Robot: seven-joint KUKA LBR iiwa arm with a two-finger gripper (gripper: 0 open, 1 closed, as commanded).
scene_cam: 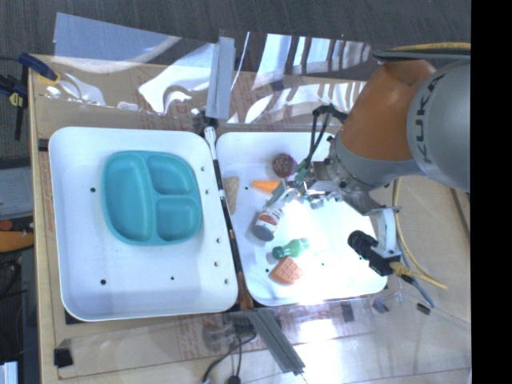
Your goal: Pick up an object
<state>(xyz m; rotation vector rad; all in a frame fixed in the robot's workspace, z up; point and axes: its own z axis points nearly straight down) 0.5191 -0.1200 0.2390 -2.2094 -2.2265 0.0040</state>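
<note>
Bench: L bin [72,278] w/ teal tray [154,196]; R bin [336,290] maybe toy food.

White bins [80,294]: smooth plastic, glossy under the light. Teal divided tray [154,196]: matt, smooth plastic. Bench [144,342]: pale wood-look surface; arm [416,134] housing satin grey and orange.

Two white bins [72,286], one teal tray [152,196], five small objects [280,218]
</note>
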